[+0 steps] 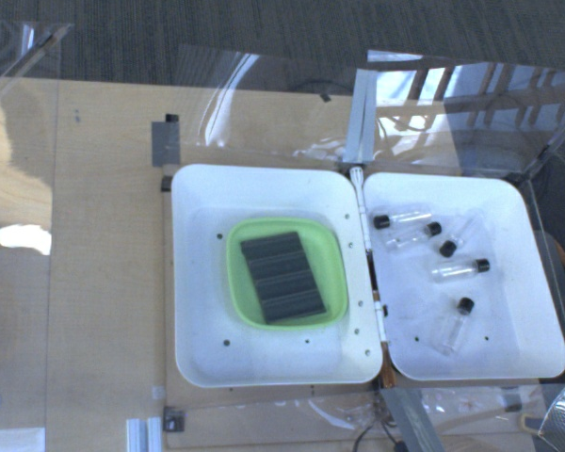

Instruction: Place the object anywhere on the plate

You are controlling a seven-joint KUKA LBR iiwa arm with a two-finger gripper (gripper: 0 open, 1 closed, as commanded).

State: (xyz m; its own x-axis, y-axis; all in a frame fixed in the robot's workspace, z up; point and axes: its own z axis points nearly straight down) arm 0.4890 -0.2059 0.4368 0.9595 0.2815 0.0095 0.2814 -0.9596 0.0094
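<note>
- Claw state: I cannot tell whether it is wide, narrow or holding anything.
- Dark ribbed block: lies flat on the green plate, turned a little askew, covering most of the plate's floor. Its near right corner sits close to the plate's raised rim. Judged from this, the placing looks already done.
- Green plate: rests in the middle of the left bin, apart from every wall.
- Right bin: holds five clear vials with black caps. Three are loosely grouped at the far left, around one capped vial. Another vial lies nearer the middle, and the last vial is nearest.
- Risks:
  - If a vial is the intended object, its clear body is hard to pick out against white plastic, so a grasp could close on nothing.
  - A round vial may roll off the block's ribs.
  - A descent onto the plate could nudge the block over the rim.
</note>
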